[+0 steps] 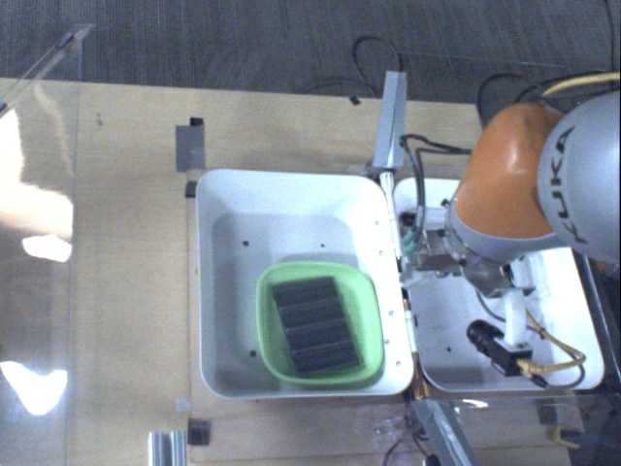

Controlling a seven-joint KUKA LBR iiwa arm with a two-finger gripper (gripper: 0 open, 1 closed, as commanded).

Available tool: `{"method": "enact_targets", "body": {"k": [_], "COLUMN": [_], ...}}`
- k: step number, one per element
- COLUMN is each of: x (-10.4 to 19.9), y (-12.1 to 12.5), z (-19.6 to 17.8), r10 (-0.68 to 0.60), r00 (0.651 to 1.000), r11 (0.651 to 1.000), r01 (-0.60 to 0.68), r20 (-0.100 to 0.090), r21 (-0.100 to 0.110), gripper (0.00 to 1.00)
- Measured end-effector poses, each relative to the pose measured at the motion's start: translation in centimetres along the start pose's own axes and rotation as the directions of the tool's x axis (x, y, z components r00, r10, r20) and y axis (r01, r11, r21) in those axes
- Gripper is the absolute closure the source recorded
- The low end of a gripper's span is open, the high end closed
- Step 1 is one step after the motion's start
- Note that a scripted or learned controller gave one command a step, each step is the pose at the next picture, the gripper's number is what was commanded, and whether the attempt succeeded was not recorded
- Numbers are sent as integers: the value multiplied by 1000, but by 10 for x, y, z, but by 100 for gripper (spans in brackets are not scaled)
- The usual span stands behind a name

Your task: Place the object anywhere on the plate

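A light green plate (pixel 268 304) sits in the front right part of the left bin (pixel 223 260). A dark ridged rectangular object (pixel 312 327) lies flat on the plate, filling most of it. My gripper (pixel 419 245) hangs over the left edge of the right bin (pixel 446 357), close to the wall between the two bins. It is largely hidden under the orange band and grey wrist of the arm (pixel 514 187). It is apart from the plate and the object, to their upper right.
A black cable fitting with yellow wires (pixel 500 349) hangs from the arm over the right bin. A grey metal post (pixel 390 119) stands behind the bins at the gap between them. Wooden bench surface (pixel 107 289) lies to the left.
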State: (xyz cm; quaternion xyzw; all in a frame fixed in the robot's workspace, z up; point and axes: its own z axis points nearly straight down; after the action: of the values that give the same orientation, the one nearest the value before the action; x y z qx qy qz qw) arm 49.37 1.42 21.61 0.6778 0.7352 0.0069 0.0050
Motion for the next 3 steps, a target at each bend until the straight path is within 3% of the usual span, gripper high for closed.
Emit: {"method": "enact_targets", "body": {"k": [1, 2, 3], "x": [0, 62, 62], "y": [2, -2, -2], "z": [-11, 32, 32], "r10": [0, -309, -308], "r00": [1000, 951, 951], "r11": [1000, 951, 951], "r01": [0, 309, 308], "r20": [0, -4, -3], "r21": [-5, 14, 14], "gripper": [100, 100, 0]}}
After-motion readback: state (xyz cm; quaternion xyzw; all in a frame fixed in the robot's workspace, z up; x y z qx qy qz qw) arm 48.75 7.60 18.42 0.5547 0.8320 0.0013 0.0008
